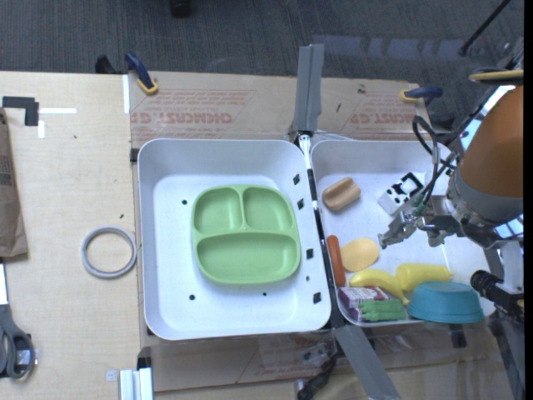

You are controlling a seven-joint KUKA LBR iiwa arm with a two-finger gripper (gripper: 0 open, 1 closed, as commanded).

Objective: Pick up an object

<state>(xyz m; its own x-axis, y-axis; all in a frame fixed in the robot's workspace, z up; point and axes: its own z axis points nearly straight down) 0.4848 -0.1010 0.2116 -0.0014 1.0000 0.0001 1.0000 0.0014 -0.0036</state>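
Hovering over the right bin [366, 161], tool [400, 228] sits at about 3 o'clock of it, nothing visibly between its tips; can't tell whether it's apart or together. Bread roll [341, 193] at 10 o'clock, yellow disc [361, 253] at centre, banana [404, 277] and blue bowl [446, 302] at 5, black-and-white cube [401, 192] at 1. Left bin [158, 223] holds green divided plate [246, 234]. Tape ring [109, 251] on desk [67, 182]

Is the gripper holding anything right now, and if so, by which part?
Nothing held. The gripper hangs open over the right bin, above bare floor beside the yellow round piece.
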